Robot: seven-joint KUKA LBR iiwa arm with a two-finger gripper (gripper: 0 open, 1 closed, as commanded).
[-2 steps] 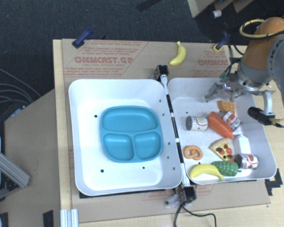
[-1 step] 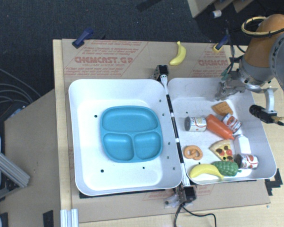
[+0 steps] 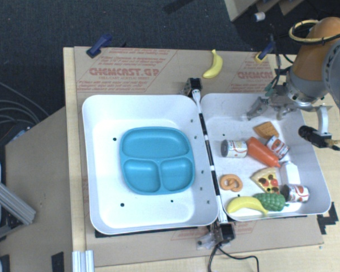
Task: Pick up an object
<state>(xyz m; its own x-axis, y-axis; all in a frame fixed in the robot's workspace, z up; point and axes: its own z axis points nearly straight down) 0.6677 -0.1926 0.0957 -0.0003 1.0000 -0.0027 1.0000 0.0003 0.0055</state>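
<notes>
The brown bench (image 3: 130, 72) bears two white bins (image 3: 102, 152) side by side and a banana (image 3: 213, 66).

Red print stood on the brown board (image 3: 147, 72) that lay under the two bins. At the upper left of the frame, above the left bin, the largest line read "CHEMCAST GP", though its last letters were faint. Smaller red lines ran above and below it, too small to read. The same red print showed again at the upper right on the board, above the right bin, partly cut off by the arm and not legible beyond its first letters. Two small cans (image 3: 234, 148) (image 3: 296, 193) in the right bin carried red and white labels whose words could not be read.
</notes>
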